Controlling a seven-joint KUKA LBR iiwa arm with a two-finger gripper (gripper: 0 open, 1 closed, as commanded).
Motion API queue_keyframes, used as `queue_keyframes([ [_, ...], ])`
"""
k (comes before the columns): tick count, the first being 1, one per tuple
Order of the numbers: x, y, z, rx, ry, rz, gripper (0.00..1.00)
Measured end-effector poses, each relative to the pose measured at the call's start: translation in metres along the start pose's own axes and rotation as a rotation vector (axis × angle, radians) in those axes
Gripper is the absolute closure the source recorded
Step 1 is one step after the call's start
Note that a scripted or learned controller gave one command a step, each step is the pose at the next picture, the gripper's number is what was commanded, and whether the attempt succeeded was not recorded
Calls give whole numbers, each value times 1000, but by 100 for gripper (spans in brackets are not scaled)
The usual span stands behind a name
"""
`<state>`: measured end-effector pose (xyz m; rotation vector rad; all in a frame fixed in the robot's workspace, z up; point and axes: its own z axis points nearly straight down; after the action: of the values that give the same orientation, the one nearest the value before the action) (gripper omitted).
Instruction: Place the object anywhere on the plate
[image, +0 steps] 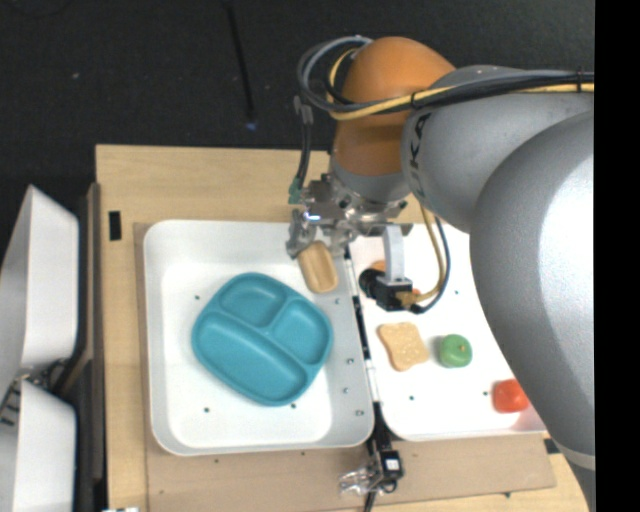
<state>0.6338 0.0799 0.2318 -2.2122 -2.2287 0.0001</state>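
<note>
A teal divided plate (262, 338) lies in the middle of the left white bin (170, 290). My gripper (313, 247) hangs over the bin's back right corner, just beyond the plate's far right rim. It is shut on a tan, bun-like piece (319, 270), which sticks out below the fingers and tilts a little. The piece is above the bin floor, next to the plate's rim and not over its compartments.
In the right bin (440, 420) lie a slice of toast (403, 346), a green round object (455, 350) and an orange-red object (509, 397). The divider between the bins (364, 350) runs just right of the plate. The grey arm covers the right bin's back.
</note>
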Motion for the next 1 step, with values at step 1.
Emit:
queue_keyframes([
  [1,55,-8,-13,-2,2,-1,100],
])
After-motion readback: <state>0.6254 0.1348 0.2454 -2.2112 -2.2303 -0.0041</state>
